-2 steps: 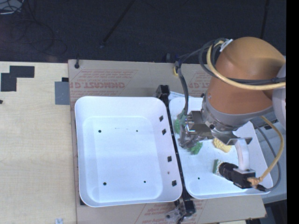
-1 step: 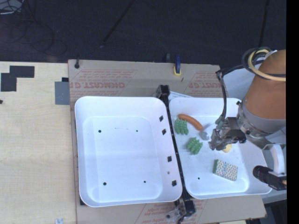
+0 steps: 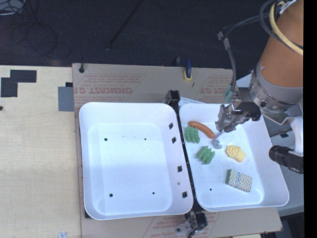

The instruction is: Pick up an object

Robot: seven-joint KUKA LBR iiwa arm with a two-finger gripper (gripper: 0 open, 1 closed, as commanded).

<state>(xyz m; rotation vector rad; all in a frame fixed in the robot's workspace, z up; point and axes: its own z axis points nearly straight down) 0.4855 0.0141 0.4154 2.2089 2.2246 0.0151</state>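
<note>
Grey-orange arm over right bin (image 3: 277,192) | gripper (image 3: 221,133) low; finger state: cannot tell | orange sausage (image 3: 202,128) just left of it; yellow piece (image 3: 236,153) below-right; green pieces (image 3: 192,135) left | nothing seen held

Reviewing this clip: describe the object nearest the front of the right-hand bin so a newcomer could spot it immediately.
Start at the right bin, where the items lie. Go toward its front edge, past the yellow piece and two green clusters. There sits a flat rectangular block, the only item with a speckled pale top and a green side.
</note>
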